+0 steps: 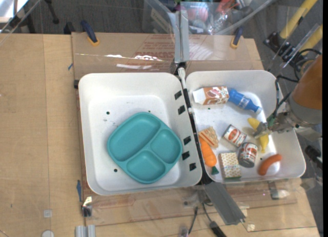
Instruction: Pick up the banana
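I saw the left bin [87,128] holding a teal divided plate [144,147] near its middle. In the right bin [294,154] lay a carrot [207,154] by the left wall, two cans [241,146] mid-floor and a blue bottle [243,100] toward the far edge. The banana [260,132] lay by the right wall, with the gripper [265,126] right at it; whether the claw was clenched I could not tell.

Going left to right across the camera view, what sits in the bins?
Teal divided plate → carrot → small box → can → banana → end effector, by the banana at the right bin's far side.
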Robot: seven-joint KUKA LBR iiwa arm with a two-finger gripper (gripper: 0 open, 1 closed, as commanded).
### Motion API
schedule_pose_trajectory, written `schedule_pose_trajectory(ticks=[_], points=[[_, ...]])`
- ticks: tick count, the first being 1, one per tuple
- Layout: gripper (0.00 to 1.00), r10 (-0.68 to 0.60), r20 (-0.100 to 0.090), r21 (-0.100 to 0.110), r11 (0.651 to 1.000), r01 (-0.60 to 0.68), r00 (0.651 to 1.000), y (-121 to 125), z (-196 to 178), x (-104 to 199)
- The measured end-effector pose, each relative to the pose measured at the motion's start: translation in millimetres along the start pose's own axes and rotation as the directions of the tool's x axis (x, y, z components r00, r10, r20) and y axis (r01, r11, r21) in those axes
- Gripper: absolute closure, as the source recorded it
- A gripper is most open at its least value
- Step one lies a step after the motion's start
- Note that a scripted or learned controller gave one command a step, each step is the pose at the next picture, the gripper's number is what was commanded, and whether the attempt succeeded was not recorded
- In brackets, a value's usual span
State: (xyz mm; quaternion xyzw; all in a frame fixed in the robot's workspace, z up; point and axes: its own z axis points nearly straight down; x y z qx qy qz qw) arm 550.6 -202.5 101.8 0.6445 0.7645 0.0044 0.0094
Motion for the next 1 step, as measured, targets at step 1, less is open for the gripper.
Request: schedule_pose_trajectory(ticks=[1], points=[[1.00,-0.026,-0.009,0.018,0.999,0.026,1.000,73.6,-130.4,95.8]])
